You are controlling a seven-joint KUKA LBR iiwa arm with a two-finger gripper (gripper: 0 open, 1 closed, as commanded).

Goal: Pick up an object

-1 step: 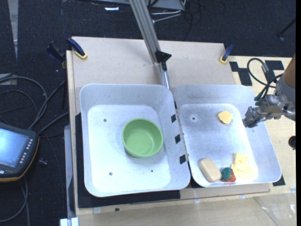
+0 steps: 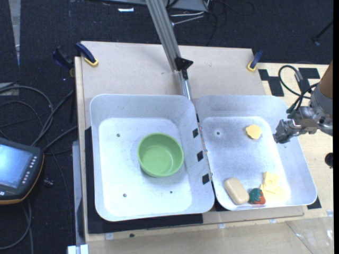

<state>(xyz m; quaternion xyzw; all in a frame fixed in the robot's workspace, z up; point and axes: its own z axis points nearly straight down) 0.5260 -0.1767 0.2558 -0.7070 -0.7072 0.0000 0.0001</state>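
Gripper (image 2: 279, 133) sat at the right rim of the right bin (image 2: 233, 112), dark and small at the end of the grey arm (image 2: 323, 102) reaching in from the worktop's right edge; whether it was wide or narrow could not be told, and nothing showed between its tips. It hung just right of a small yellow piece (image 2: 254, 132) lying in the upper part of that bin's floor, near but apart from it. Toward the bin's front edge lay three more things close together: a tan oblong block (image 2: 236, 190), a small red and green object (image 2: 257, 196) just beside the block's right end, and a pale yellow piece (image 2: 273, 184) beside that, near the bin's front right corner. The left bin (image 2: 111, 142) held a green bowl (image 2: 160, 154), upright and about in the middle of its floor. Both bins lay side by side on the wooden worktop (image 2: 132, 70), their inner rims meeting along a seam marked by a few dark clips. A grey metal pole (image 2: 163, 25) slanted down from the far edge of the worktop to the top of that seam. Blue and yellow clamps (image 2: 87, 54) gripped the far corners of the worktop. Off the worktop's left edge, a handheld screen unit (image 2: 16, 171) rested on the dark floor.
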